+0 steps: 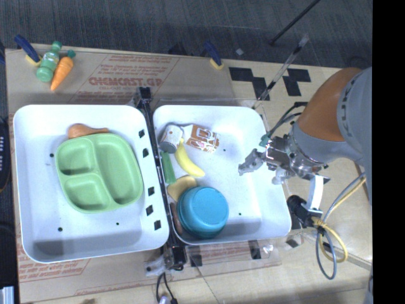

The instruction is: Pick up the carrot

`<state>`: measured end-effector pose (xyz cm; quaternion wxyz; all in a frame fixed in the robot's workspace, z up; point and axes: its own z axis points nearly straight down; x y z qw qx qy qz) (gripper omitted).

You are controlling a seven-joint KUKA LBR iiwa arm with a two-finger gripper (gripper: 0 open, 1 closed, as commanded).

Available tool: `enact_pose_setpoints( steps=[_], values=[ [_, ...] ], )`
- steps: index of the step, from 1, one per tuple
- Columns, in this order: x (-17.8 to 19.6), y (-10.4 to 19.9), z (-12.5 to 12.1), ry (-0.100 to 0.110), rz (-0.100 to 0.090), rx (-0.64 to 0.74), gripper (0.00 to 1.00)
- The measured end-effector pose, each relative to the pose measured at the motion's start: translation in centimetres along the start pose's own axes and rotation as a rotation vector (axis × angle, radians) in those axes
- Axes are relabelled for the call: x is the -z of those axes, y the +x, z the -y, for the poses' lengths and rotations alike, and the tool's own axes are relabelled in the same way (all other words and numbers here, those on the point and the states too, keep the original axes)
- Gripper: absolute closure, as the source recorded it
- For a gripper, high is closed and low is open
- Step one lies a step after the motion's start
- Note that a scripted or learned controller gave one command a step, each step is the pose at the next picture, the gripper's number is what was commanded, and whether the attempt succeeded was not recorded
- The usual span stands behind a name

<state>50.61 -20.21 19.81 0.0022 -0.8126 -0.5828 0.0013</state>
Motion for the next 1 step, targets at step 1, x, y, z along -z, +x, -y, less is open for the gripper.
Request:
enact_pose_setpoints(
  steps=[1],
  values=[
    [-3.07,4.00,4.55,0.004,-0.001,0.146,0.00]
  ],
)
